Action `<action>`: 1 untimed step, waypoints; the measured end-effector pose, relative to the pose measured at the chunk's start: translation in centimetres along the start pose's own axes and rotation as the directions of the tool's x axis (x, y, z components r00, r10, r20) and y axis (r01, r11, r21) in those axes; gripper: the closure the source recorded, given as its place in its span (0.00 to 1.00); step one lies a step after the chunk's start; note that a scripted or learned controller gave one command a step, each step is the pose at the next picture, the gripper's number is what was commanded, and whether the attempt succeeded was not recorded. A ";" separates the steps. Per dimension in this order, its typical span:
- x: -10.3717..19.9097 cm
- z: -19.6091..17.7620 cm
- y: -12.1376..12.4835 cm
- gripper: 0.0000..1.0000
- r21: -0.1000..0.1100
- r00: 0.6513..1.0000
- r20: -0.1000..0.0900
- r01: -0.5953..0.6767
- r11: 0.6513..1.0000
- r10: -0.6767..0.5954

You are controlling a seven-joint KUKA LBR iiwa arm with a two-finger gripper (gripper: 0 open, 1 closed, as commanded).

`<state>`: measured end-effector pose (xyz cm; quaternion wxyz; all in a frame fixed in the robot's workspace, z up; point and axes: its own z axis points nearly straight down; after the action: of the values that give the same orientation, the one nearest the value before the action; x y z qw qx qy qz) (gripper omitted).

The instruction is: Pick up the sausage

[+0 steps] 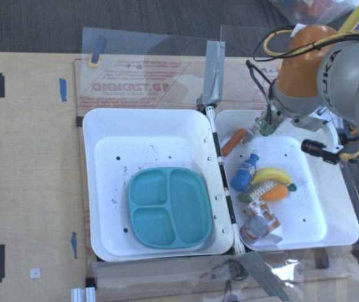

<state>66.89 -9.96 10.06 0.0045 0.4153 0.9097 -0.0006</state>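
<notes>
The sausage (233,141) is a short orange-red cylinder lying at a slant in the right bin (337,228), at its far left corner against the divider. My gripper (261,129) hangs low over the far part of that bin, just right of the sausage's upper end. Nothing shows as held. The grey arm with its orange band reaches in from the upper right.
The right bin also holds a blue bottle (245,172), a banana (271,176), a carrot (274,194) and a crumpled silver packet (259,223), all nearer than the sausage. A teal divided plate (168,207) lies in the left bin (104,168). A black cable plug (315,148) sticks out right of the gripper.
</notes>
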 end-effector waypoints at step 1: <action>5.9 -8.6 2.5 1.00 -0.001 0.970 -0.004 -0.241 0.971 0.241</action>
<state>64.81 -3.83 18.59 0.0029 0.5227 0.8525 0.0013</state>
